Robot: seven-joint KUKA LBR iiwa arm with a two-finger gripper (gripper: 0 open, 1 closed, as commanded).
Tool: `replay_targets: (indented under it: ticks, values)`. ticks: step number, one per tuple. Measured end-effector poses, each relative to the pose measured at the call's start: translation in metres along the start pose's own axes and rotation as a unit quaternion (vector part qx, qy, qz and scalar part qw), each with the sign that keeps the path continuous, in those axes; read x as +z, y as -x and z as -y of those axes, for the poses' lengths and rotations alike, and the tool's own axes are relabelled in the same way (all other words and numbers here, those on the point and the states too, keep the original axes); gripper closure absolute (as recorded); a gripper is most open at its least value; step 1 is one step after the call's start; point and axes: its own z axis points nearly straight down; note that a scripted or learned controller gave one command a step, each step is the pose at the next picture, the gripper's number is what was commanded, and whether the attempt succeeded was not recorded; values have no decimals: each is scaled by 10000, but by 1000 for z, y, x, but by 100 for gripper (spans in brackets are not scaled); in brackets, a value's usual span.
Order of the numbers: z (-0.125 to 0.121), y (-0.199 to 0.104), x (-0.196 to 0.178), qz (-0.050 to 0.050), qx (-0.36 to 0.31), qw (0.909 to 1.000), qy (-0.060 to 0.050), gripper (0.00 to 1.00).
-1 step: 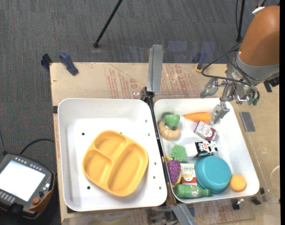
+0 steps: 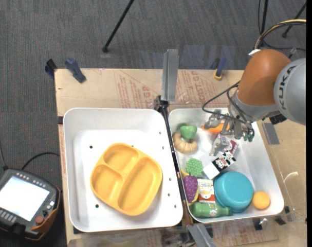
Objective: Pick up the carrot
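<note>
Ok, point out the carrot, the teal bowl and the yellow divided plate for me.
carrot [image 2: 215, 129], camera view, on the orange bit beside the gripper
teal bowl [image 2: 234, 190], camera view, on the middle of its inside
yellow divided plate [image 2: 126, 179], camera view, on the ridge between its compartments

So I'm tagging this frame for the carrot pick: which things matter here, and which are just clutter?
For the job:
carrot
gripper
right bin

Lying about:
yellow plate
left bin
teal bowl
orange ball
grapes
green bottle
</note>
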Motion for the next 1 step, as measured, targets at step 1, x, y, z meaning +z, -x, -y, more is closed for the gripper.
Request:
replay_targets:
  ticks: [1]
  values:
    - [17, -3, 17, -45, 2247, 9744, -3, 0]
